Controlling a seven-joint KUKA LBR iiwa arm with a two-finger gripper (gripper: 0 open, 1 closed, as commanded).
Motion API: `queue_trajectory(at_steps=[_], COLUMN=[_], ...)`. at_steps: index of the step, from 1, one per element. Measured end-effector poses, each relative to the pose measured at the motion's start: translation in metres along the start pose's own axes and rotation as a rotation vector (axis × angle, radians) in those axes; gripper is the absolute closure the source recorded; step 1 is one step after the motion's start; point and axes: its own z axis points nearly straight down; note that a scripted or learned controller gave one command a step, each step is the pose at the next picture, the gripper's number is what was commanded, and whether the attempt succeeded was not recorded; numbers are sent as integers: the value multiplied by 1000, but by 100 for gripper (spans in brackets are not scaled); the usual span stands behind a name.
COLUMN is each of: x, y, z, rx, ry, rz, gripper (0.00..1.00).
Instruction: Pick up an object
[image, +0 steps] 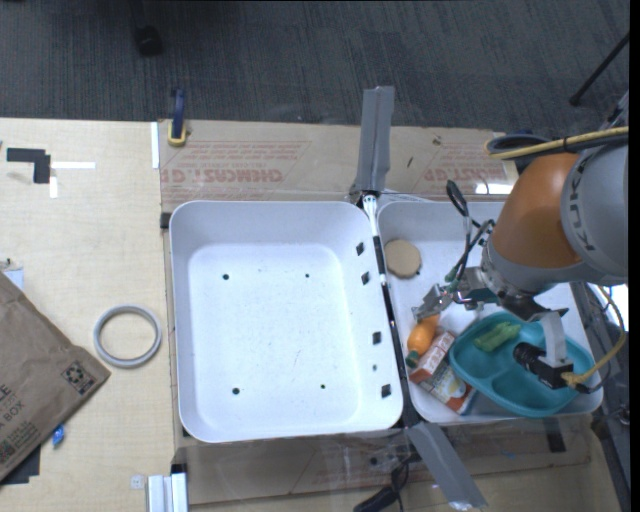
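Observation:
The right bin (430, 228) holds a tan round disc (403, 258) near its far left corner. Toward the bin's front left lie a small orange object (424, 335) and, below it, a red and white packet (441, 371). A teal plate (505, 382) with a green piece (497, 335) on it fills the front right. My gripper (437, 300) hangs low over the bin, just above the orange object and left of the plate. I see nothing held in it.
The left bin (180, 300) sits beside the right one, with a raised divider between them. Outside the bins, a tape roll (127, 334) and a brown cardboard box (35, 380) lie on the bench at the left.

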Motion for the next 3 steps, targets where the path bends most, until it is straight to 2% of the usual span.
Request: queue_trajectory(at_steps=[1, 2, 3], x=[7, 5, -30], y=[-63, -66, -72], z=[0, 1, 1], rx=[-1, 1, 6], ry=[1, 2, 2], rz=[-126, -46, 31], gripper=[0, 0, 0])
